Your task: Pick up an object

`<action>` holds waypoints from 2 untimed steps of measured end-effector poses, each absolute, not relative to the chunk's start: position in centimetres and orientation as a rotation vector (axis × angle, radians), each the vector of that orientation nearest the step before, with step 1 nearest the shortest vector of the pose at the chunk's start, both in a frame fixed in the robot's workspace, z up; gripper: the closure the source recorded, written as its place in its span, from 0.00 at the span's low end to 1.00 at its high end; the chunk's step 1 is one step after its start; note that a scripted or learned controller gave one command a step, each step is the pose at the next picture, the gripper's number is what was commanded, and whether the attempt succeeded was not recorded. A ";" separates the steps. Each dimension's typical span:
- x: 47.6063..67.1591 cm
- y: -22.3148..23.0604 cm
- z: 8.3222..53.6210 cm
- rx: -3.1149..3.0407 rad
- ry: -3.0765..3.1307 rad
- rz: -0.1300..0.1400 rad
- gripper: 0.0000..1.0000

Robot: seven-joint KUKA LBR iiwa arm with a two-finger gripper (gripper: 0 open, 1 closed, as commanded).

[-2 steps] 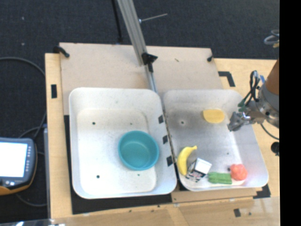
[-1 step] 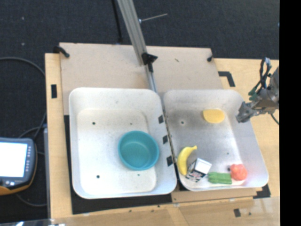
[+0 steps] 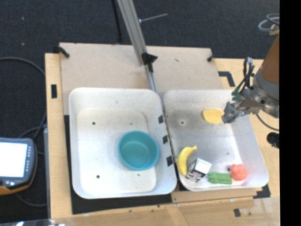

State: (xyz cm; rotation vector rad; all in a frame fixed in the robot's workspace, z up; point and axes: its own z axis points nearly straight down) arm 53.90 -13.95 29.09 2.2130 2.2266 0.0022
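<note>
The right bin holds several objects. A flat yellow piece lies near the bin's far side. My gripper hangs right beside the yellow piece's right edge, touching or nearly touching it. A banana lies at the bin's front left, next to a small white and black box. A green object and a red one sit along the front wall. Nothing visibly hangs from the gripper.
A teal bowl stands in the left bin. A slanted metal post rises behind the bins' shared wall. A tablet-like screen sits off the bench at the left. Cables trail around the arm at the right.
</note>
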 end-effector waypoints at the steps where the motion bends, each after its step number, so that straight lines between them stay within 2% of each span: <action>1: 54.4 -8.7 27.4 2.217 2.224 0.002 1.00; 2: 55.7 -4.4 25.8 2.217 2.228 -0.002 1.00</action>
